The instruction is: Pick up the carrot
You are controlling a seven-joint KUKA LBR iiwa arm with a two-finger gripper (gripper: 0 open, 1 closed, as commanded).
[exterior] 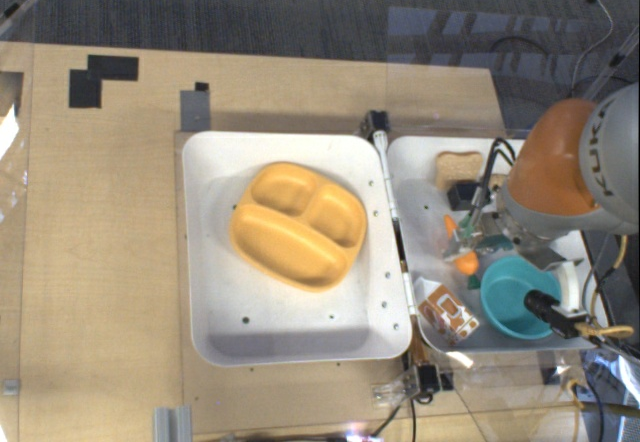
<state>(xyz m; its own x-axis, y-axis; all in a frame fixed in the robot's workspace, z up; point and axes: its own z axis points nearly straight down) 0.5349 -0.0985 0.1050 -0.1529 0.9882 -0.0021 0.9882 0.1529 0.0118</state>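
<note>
A grey arm (590, 170) with an orange band reaches in from the right over the right-hand bin (415, 165) on the counter (100, 250), its end effector (468, 235) low among the clutter. The carrot (466, 263) (a small orange piece) lies just beneath it, beside a teal bowl (512, 300); whether it is gripped, or the fingers are apart or together, cannot be told from here. A slice of bread (459, 166) sits at the bin's far end, a snack packet (448, 315) at its near corner. In the left bin (215, 330) rests a yellow divided plate (298, 223).
</note>
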